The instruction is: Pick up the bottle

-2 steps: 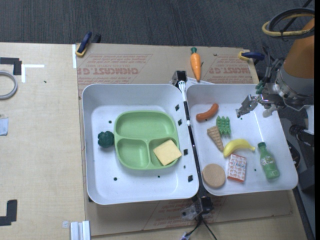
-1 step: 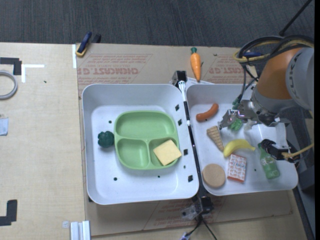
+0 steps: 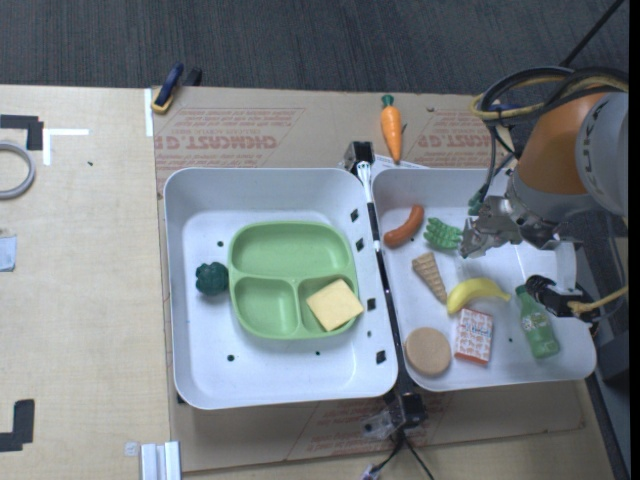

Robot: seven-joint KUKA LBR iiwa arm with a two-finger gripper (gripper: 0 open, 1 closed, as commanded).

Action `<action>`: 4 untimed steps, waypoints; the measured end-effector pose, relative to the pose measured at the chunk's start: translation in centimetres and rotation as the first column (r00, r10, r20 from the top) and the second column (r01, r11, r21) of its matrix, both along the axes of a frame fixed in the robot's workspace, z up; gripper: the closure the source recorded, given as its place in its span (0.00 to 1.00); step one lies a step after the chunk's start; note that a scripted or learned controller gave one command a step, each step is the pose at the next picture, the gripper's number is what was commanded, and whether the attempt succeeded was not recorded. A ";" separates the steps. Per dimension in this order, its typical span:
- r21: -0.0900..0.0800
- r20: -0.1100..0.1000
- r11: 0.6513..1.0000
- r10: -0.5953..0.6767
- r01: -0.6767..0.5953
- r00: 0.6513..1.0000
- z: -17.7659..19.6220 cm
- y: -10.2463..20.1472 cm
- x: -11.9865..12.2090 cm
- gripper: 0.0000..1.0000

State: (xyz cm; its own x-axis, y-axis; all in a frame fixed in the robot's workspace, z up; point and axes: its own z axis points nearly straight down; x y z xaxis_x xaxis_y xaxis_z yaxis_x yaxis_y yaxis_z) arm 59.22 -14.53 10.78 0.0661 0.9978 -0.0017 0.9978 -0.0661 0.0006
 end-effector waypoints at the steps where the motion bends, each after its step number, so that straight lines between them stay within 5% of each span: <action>1: 0.001 -0.001 1.000 0.025 -0.025 1.000 16.6 5.8 -2.8 1.00; 2: 0.001 -0.003 0.998 -0.058 0.058 0.998 9.5 12.9 -10.6 1.00; 3: 0.001 -0.004 0.988 0.155 -0.155 0.988 8.4 22.9 -11.5 1.00; 4: 0.001 -0.001 0.920 0.392 -0.392 0.920 12.8 25.7 -11.5 1.00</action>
